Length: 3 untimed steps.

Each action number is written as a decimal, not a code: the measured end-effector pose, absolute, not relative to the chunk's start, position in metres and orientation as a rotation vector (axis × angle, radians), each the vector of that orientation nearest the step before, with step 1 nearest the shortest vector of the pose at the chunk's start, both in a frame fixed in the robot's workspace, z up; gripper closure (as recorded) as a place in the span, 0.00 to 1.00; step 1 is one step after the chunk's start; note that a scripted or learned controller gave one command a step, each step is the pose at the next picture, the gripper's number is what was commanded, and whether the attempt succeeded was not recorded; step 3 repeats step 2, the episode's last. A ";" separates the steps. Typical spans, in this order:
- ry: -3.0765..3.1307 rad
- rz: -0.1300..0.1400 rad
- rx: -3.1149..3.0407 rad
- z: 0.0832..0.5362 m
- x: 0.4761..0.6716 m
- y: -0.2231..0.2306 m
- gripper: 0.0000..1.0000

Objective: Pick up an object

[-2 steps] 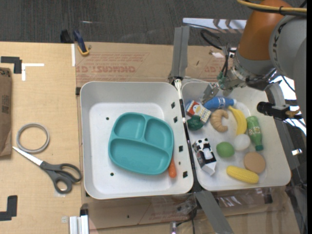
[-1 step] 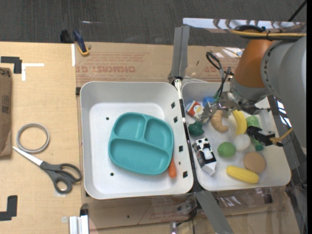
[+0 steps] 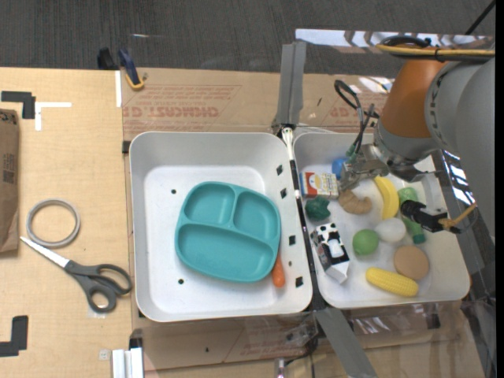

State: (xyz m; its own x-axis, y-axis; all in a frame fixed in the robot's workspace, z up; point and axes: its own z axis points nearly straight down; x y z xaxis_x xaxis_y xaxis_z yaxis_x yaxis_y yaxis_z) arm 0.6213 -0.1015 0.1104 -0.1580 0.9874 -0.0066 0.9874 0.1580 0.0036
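Far left on the tan bench (image 3: 63, 305): tape roll (image 3: 53, 221), grey-handled scissors (image 3: 83, 274), brown paper bag edge (image 3: 8, 179); all well apart from the bins. Left bin (image 3: 150, 164) holds a teal divided plate (image 3: 228, 231), flat, with a small carrot (image 3: 278, 273) just beside its right rim. Right bin (image 3: 449, 290) is crowded: red-and-white carton (image 3: 321, 184), dark green piece (image 3: 317, 208), black-and-white milk carton (image 3: 331, 251), tan lump (image 3: 356, 203), green ball (image 3: 365, 242), white egg (image 3: 390, 230), banana (image 3: 387, 197), corn cob (image 3: 391, 281), brown potato-like piece (image 3: 411, 262). Gripper (image 3: 353, 173) sits low at the bin's upper left, above the tan lump and beside the red-and-white carton; cannot tell if it is spread or pressed together, nothing seen pinched. Judgement: pick not yet made; likely target is the tan lump; descend straight, centre over it, avoid clipping the carton and banana either side; lift slowly. Dark ribbed floor (image 3: 197, 14) behind the bench; cardboard sheet (image 3: 197, 101) under the bins.
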 end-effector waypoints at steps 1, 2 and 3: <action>2.385 -0.003 2.034 0.110 0.621 -0.101 0.00; 2.382 0.008 2.038 0.097 0.610 -0.128 0.00; 2.382 0.008 2.038 0.097 0.610 -0.128 0.00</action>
